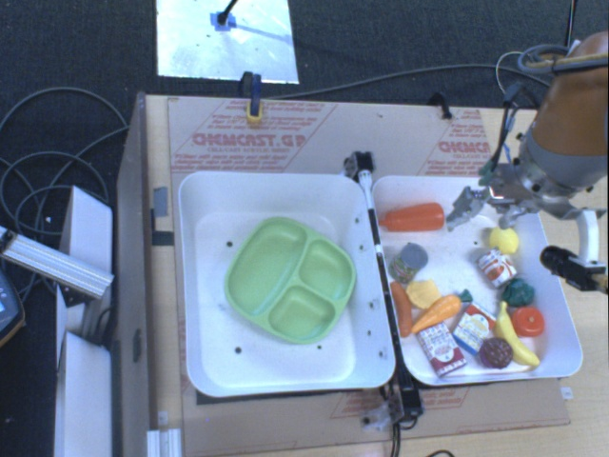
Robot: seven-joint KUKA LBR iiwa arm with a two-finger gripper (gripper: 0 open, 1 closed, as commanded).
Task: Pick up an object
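Note:
My gripper [487, 211] hangs over the back of the right bin [561, 365], with its fingers [464, 205] spread apart and nothing between them. Just below it lies a yellow lemon [504, 241]. To its left lies a long orange-red piece [412, 217]. A small red and white can [495, 268] sits a little nearer than the lemon. Several more toy foods fill the front of this bin, among them a carrot [436, 312], a banana [514, 336] and a tomato [529, 322].
The left bin [205, 350] holds a green divided plate [290, 279]. A grey round piece [412, 257], a green broccoli [519, 291], a red and white carton [438, 348] and a brown disc [495, 352] also lie in the right bin. A ridge [376, 255] separates the bins.

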